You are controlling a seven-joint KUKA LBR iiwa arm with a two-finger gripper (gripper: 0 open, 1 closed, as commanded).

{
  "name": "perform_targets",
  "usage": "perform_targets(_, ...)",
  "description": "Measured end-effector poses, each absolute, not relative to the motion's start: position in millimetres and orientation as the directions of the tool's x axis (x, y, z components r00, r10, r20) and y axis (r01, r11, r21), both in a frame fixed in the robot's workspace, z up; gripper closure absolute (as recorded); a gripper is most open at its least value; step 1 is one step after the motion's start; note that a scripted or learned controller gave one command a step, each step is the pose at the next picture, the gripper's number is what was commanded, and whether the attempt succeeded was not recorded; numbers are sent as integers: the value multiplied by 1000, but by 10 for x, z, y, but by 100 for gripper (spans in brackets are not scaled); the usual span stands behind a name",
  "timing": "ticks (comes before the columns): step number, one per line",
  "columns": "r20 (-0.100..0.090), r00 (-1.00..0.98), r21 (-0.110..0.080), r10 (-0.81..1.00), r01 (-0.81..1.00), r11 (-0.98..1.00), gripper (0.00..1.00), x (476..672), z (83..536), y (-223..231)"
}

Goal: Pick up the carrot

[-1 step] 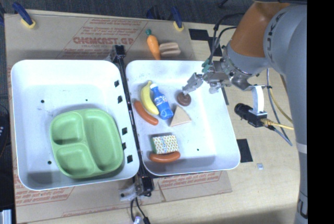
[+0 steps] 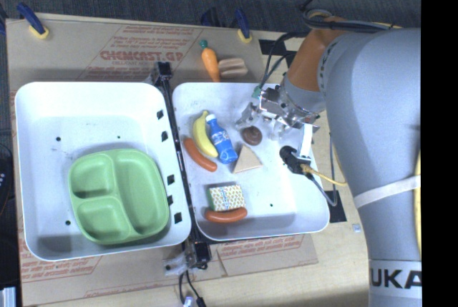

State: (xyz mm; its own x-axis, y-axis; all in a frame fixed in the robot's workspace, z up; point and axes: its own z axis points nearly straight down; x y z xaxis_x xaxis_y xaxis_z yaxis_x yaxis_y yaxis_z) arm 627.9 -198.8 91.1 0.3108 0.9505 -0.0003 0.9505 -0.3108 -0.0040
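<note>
**Q:** Carrot (image 2: 209,63), item one: where is it logged?

**A:** Outside both bins, on the cardboard (image 2: 143,48) past the far rim of the right bin (image 2: 275,216), lying with its green top pointing away from the bin. A tan roll-shaped item (image 2: 232,68) lies just beside it on its right. But start from my tool. My gripper (image 2: 259,121) hangs low in the right bin's far half, over a small brown round item (image 2: 251,134). Whether my fingers are open or shut I cannot tell, and I see nothing between them. The carrot is well apart from my tool, beyond the rim.

**Q:** Contents nearest the tool?

**A:** A tan wedge (image 2: 247,159) just nearer the camera than the brown item. Left of that, a blue bottle (image 2: 221,141) lying against a banana (image 2: 202,134), with an orange sausage-shaped piece (image 2: 200,154) at the banana's lower left. Near the front wall, a patterned green block (image 2: 226,196) with a second sausage (image 2: 225,214) touching its front edge.

**Q:** Open room?

**A:** Bare white floor along the right side and the front right corner of the right bin. My cable (image 2: 315,177) hangs over that right rim.

**Q:** Other bin?

**A:** The left bin (image 2: 43,112) holds a green divided plate (image 2: 118,195) in its front half; its far half is bare floor. Black clips (image 2: 164,73) mark the seam between the bins.
</note>
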Motion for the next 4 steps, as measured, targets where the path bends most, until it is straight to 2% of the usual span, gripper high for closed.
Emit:
perform_targets(1, -1, 628, -8, 779, 779, -628, 0, 6343, 910, -891)
perform_targets(2, -1, 793, -5, 610, 610, -793, 0, 6365, 2376, -452)
perform_targets(3, -3, 865, -4, 502, 502, -865, 0, 6373, 3247, -176)
perform_targets(4, -7, 899, -3, 438, 438, -899, 0, 5939, 2656, 738)
